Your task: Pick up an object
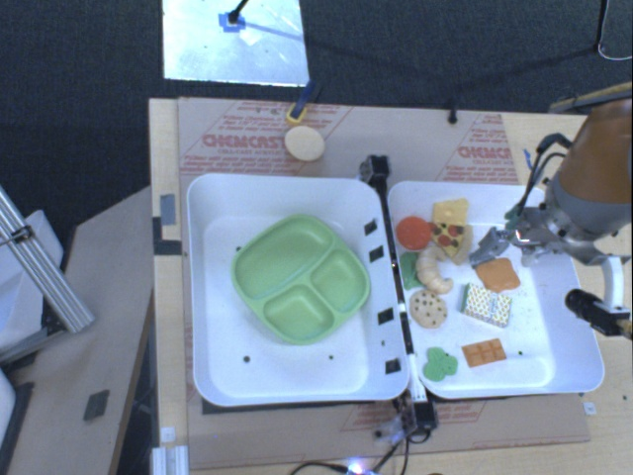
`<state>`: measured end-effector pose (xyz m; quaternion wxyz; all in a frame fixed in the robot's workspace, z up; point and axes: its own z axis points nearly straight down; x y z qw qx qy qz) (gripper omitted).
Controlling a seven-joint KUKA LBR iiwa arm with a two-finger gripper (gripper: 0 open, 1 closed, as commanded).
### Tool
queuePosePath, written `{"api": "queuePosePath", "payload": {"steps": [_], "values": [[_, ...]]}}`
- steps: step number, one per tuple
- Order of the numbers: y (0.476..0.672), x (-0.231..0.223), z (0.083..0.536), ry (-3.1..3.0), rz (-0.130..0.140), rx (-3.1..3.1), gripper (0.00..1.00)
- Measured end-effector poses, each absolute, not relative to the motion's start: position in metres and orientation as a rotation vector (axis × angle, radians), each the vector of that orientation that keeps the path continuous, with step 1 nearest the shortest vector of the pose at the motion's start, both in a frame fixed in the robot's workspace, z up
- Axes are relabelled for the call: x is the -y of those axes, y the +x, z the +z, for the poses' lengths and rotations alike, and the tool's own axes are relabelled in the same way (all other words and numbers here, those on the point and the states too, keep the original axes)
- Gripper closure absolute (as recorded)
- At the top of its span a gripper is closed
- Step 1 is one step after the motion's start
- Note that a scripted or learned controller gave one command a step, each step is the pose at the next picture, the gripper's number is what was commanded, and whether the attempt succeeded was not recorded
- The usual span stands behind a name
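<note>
From my console I see the gripper (492,244) low over the right bin (574,364), its two dark fingers spread narrowly with nothing between them. The tips sit just above the orange cracker (497,274), which lies at about five o'clock from them, very near. I judge that piece the likeliest target: it is flat, roughly square, its edges turned a little off the bin's walls, so no long axis matters much, and a short drop down and toward me should bring the fingers over it.

At nine o'clock from the gripper lies the pizza slice (448,237), with the cheese wedge (451,212) just beyond it and the red tomato (414,232) farther that way. The patterned packet (488,305) touches or nearly touches the cracker at six o'clock, which crowds a closing finger on that side. The cookie (428,309) and the pale curved piece (432,271) lie toward eight o'clock.

The bin floor is smooth white plastic. The left bin (218,364) holds a green divided plate (301,278). Both rest on a wooden bench (168,146) above dark carpet.
</note>
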<state>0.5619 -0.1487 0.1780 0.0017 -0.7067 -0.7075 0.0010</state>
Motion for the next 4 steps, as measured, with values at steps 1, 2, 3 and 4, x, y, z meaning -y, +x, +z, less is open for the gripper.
{"api": "queuePosePath", "payload": {"steps": [1,2,3,4], "values": [[0.562,0.138,0.128,-2.217,0.002,2.221,0.0],[0.566,0.138,0.087,-2.223,-0.008,2.225,0.0],[0.568,0.138,0.101,-2.227,-0.017,2.23,1.0],[0.57,0.134,0.145,-2.219,-0.004,2.229,1.0]]}}
